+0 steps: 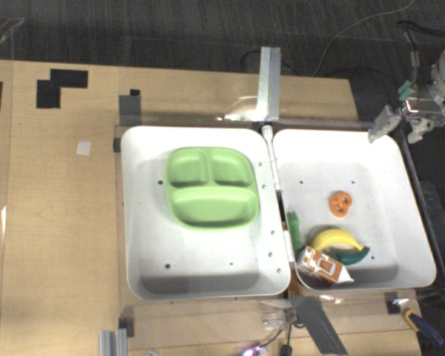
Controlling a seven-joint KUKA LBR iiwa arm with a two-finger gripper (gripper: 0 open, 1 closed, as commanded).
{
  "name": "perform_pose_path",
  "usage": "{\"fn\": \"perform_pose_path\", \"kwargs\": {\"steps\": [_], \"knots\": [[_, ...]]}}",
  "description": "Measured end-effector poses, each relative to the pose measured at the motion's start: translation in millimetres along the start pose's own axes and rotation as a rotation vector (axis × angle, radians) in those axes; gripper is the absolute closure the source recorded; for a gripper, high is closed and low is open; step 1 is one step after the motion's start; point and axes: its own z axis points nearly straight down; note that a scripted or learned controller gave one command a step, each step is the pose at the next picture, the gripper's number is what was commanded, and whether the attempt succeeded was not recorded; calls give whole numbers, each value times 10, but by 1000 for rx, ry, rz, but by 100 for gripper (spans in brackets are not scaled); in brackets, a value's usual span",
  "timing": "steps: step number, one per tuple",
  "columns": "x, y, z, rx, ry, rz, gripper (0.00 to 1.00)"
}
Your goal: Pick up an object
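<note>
STEP: approach, nothing grasped | CLAW [402, 122]: spread open, bare, over right bin's [386, 150] far right corner | TARGETS: banana [334, 239], orange piece [341, 203], carton [323, 266] in right bin's near half | NEXT: likely travel to near side, centre over one, descend.

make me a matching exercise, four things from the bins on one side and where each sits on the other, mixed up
Things:
1. green divided plate
2. orange round object
3. banana
4. brown and white carton

Places:
A. near corner of the right bin, by the divider
B. middle of the left bin
C. alone near the middle of the right bin
D. right bin, just behind the carton, on a dark green item

Pairs: 1-B, 2-C, 3-D, 4-A
</note>
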Motion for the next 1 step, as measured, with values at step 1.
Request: {"fn": "perform_pose_path", "kwargs": {"steps": [1], "knots": [[216,-114,1184,2,1,73,0]]}}
